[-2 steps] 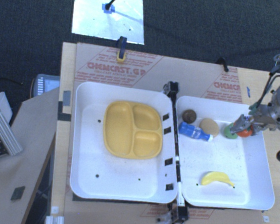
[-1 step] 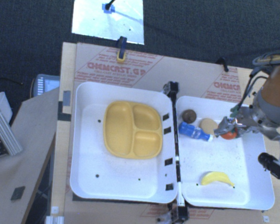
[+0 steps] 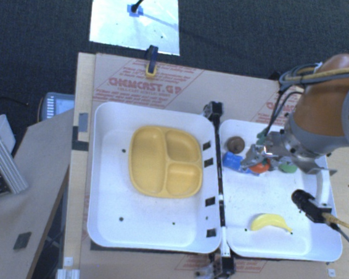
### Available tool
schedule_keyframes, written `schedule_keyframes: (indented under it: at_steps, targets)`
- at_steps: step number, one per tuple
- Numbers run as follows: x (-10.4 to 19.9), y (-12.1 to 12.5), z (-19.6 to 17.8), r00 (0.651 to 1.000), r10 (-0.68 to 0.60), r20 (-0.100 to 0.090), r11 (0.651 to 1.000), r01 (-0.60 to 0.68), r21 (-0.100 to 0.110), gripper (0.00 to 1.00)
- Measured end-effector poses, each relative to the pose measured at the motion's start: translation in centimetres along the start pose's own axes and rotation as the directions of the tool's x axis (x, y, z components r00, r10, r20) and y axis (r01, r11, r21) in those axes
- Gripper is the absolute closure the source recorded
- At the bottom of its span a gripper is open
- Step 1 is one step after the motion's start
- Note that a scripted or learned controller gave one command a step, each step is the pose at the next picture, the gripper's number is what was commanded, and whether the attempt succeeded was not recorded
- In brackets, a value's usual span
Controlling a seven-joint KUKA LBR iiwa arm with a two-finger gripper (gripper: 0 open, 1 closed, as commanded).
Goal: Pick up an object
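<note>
Yellow smooth plastic plate, three compartments, lies in left white bin | curved yellow banana lies in right bin, near front | metal tool low over blue and orange pieces; spread or closed cannot be told | round brown ball just beside.

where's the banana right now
The banana lies in the right bin, near its front edge, apart from the cluster of small objects farther back.
</note>
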State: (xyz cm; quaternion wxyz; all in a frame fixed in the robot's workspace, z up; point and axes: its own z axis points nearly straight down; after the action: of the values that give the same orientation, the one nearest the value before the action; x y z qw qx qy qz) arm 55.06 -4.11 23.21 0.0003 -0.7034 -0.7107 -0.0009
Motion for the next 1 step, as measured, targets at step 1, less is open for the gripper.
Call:
schedule_keyframes:
  at_steps: [1]
  targets:
    - [5.75,0.08,1.1,1.0,0.001,0.0,1.0,-0.001,0.001,1.0]
